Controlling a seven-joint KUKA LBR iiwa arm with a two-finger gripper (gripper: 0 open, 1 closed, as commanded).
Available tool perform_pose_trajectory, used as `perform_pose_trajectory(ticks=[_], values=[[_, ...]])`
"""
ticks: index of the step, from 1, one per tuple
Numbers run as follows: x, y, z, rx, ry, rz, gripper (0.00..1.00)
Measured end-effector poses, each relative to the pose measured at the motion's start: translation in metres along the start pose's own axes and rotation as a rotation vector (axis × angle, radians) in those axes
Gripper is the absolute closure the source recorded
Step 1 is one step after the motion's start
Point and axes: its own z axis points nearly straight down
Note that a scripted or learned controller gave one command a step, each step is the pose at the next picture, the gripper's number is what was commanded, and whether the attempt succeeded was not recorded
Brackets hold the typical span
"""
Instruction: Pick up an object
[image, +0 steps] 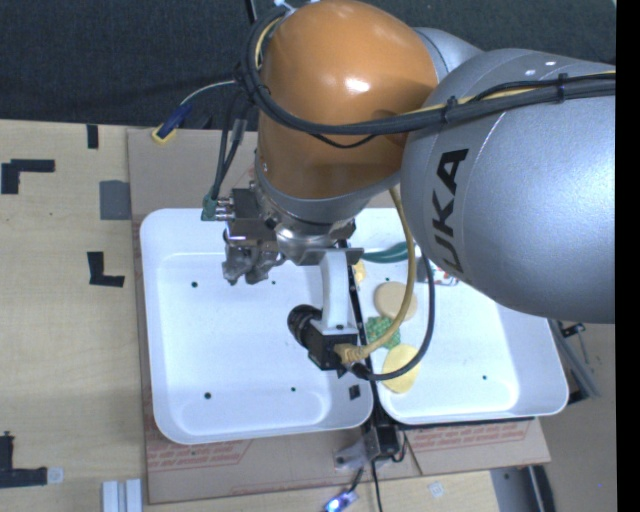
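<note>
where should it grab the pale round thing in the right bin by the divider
Probably across its rounded outline, coming straight down from above. The pale round thing lies low in the right bin, close to the inner wall, with a small green piece right beside it, so a sideways approach looks crowded. Part of it is hidden.

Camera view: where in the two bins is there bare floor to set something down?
Left bin: bare between its left wall, front rim and the gripper. Right bin: a bare patch toward its front right corner. Crowded along the shared wall: yellow pieces and a green piece. The arm hides the rest.
</note>
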Motion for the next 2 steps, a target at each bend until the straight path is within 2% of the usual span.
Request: perform_pose_trajectory(ticks=[1,2], values=[[0.006,0.000,-0.039,0.005,-0.003,0.002,1.00],[0.007,0.019,-0.132,-0.001,-0.001,0.001,1.00]])
